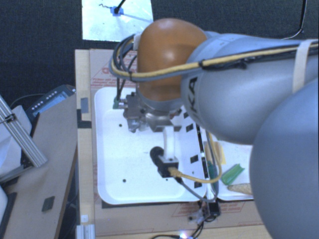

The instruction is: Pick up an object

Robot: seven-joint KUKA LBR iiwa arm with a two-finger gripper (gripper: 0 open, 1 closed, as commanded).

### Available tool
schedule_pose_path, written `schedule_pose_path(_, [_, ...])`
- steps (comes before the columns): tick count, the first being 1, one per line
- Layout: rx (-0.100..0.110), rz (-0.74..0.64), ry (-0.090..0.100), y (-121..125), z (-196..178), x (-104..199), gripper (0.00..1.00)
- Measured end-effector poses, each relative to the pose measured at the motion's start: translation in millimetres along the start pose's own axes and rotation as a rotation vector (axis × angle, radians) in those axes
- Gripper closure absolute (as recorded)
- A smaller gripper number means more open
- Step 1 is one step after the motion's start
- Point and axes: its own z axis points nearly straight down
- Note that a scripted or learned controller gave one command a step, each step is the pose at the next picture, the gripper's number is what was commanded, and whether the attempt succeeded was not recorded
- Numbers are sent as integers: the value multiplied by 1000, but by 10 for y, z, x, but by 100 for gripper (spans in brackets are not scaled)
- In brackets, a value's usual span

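Here, the arm point(234, 78) is hanging over the left bin point(114, 178), hiding much of it; a green object point(232, 174) is lying in the right bin point(234, 195).

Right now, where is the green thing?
The green thing lies in the right bin, near its front edge, just right of the divider between the bins, beside a tan object and beneath the big grey arm.

A white sheet of paper point(117, 13) lies at the upper left of the frame on dark cloth, and a ribbed metal rail point(20, 136) slants at the left edge.
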Motion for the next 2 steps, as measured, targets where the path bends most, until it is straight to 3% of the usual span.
schedule_pose_path(1, [22, 8, -11, -336, 1448, -45, 100])
schedule_pose_path(2, [3, 5, -4, -301, 612, -28, 100])
